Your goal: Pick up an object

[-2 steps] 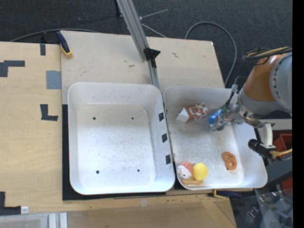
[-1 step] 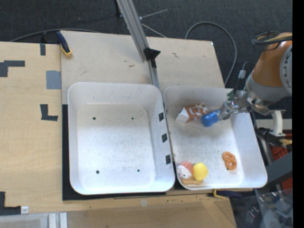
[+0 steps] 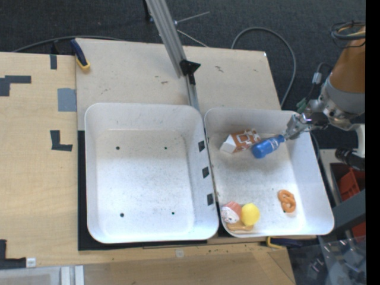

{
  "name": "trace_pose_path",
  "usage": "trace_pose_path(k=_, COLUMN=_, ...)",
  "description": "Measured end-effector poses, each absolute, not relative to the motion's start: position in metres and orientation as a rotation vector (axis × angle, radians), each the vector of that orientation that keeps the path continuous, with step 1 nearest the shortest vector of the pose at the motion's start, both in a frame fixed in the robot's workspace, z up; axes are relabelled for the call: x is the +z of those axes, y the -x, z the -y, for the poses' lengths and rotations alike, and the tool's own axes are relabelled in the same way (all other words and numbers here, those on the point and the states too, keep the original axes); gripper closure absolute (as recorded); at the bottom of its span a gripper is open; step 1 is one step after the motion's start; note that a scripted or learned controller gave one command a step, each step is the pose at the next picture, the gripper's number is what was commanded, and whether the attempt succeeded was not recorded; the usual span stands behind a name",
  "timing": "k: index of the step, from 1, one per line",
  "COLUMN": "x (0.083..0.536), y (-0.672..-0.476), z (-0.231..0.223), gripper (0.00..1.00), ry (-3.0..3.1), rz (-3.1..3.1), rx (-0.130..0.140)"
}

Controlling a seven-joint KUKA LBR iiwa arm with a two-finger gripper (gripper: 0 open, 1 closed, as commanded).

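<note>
The right bin (image 3: 309, 177) holds several small objects. A blue bottle-like object (image 3: 266, 146) lies near its far side, next to a white and orange carton (image 3: 239, 142). An orange pretzel-shaped toy (image 3: 287, 200) rests toward the near right. A yellow lemon-like toy (image 3: 250, 214) and a pink and white piece (image 3: 232, 214) sit at the near left corner. My gripper (image 3: 295, 126) hangs at the bin's far right edge, just right of the blue object's end; whether they touch is unclear.
The left bin (image 3: 95, 177) stands beside the right one. A grey metal post (image 3: 169, 31) rises behind the bins. A black cable (image 3: 279, 40) loops at the back right. Dark equipment sits off the bench's right side.
</note>
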State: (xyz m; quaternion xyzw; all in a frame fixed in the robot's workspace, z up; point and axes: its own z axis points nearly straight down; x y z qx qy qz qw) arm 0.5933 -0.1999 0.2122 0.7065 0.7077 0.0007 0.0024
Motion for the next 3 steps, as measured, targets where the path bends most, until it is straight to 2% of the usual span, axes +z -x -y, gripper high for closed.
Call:
trace_pose_path(k=1, x=0.256, y=-0.596, z=0.205, gripper=1.0, ry=-2.217, rz=-2.22, rx=0.002)
trace_pose_path(k=3, x=0.246, y=-0.608, z=0.089, gripper=1.0, ry=-2.216, rz=-2.23, rx=-0.001)
